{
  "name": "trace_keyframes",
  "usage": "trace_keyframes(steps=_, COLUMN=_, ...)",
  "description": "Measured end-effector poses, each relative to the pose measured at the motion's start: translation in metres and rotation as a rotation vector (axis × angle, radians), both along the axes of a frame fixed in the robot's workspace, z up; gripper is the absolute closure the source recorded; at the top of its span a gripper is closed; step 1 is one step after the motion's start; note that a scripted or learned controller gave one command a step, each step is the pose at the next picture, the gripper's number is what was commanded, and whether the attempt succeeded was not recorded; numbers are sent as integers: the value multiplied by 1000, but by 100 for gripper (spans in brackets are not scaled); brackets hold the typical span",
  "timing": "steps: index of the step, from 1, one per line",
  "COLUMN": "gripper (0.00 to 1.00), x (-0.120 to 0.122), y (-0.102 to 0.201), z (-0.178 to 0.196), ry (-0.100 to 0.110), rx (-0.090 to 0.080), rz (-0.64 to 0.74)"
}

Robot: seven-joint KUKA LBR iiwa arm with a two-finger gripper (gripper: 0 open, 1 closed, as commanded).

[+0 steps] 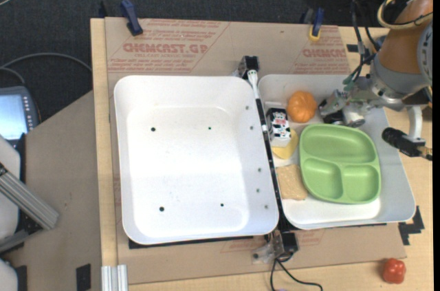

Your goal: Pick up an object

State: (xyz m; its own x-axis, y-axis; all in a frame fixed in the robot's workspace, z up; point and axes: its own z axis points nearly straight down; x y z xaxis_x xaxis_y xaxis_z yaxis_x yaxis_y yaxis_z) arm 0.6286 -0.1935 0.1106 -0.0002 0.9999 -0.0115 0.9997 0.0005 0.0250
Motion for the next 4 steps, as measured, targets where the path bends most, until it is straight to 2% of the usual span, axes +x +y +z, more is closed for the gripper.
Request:
trace_keyframes(steps=1, gripper=0, x=40, y=-24, z=-22, ry=39, rx=33, rz=3)
trace_keyframes(steps=2, gripper=100, x=40, y=-22, z=-12, ry=33, rx=28, rz=7)
trace_keyframes(steps=3, gripper=100, x=38, y=24, z=-26, ry=30, rx=11, rz=3)
trace_keyframes(steps=4, gripper=100, x=41, y=121, z=83, ry=12, rx=14, rz=10)
